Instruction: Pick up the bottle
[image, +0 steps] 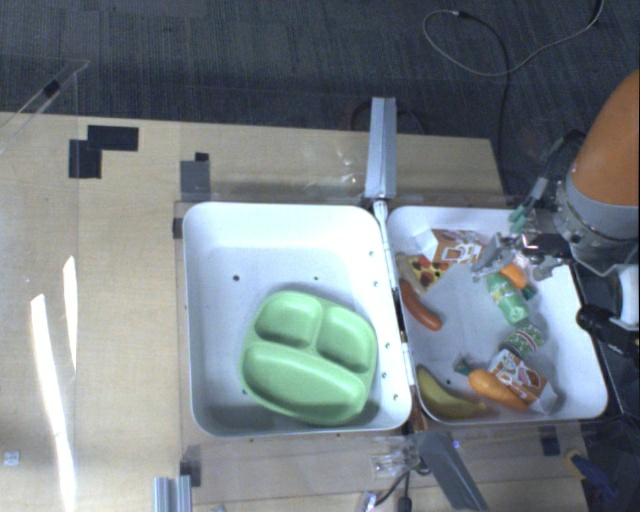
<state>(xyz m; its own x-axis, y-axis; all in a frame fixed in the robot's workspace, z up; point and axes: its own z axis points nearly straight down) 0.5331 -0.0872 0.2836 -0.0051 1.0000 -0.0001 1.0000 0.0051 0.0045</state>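
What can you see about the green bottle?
The bottle is small and green, and looks like clear plastic with an orange cap at its upper end. It lies on its side, tilted, in the right bin, near the far right part. The claw is right above its cap end. A printed packet lies just below it. Whether the claw touches it is hard to tell.

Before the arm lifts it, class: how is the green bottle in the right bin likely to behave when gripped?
The green bottle lies on its side, so it may roll if nudged. It looks like small, shiny plastic, so probably light and somewhat slippery. The pincer hovers near its orange cap, a narrow end that could slip out.
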